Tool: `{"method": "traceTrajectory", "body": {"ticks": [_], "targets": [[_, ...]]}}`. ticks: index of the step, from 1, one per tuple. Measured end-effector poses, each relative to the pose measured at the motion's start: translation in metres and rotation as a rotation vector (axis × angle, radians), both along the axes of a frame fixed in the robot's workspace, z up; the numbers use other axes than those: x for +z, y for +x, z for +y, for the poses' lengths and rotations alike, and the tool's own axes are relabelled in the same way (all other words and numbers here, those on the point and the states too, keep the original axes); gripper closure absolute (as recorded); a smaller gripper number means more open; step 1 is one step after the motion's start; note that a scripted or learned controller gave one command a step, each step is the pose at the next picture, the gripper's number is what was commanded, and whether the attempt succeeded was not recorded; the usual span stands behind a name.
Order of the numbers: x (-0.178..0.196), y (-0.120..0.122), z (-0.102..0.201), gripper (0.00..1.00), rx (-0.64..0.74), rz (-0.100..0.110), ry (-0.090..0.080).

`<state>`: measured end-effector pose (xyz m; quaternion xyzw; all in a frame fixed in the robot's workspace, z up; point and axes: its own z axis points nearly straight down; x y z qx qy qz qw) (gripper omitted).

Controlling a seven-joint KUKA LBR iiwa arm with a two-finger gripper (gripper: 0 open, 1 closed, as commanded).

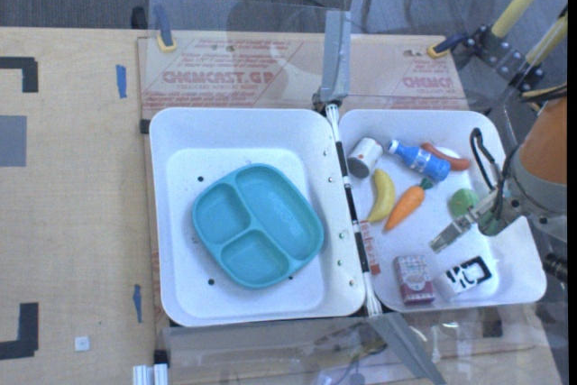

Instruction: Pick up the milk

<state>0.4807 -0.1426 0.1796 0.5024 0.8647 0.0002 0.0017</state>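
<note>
**The gripper hangs over the right bin, the milk lies below it**

From where I stand, I see two white bins side by side on the bench. In the left bin (171,149) there is a turquoise plate (258,224) with three compartments, and it lies a little turned.

The right bin (527,279) has many small things. Near its left wall stands a small white cup (364,156), and just beside it lie a yellow banana (382,196) and an orange carrot (405,206). Further back I see a blue bottle (419,159) on its side and a red sausage (446,157) touching it. A green object (463,199) is near the arm. At the front edge lies a small pinkish box (414,276).

The milk (471,274) is a small white carton with black marks. It lies in the front right part of the right bin, just beside the pinkish box.

The gripper (448,235) comes in from the right and hangs above this bin, between the green object and the milk. One light finger points to the left. I cannot tell how far the fingers are open. Nothing is seen between them, and the milk is apart from them.
</note>
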Motion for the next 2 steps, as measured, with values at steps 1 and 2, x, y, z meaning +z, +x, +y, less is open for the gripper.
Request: {"method": "traceTrajectory", "body": {"ticks": [1,2], "targets": [[-0.0912,0.0018,-0.0439,0.00,-0.120,-0.007,-0.001],[-0.0911,0.0017,-0.0404,0.00,-0.005,-0.006,-0.005]]}}
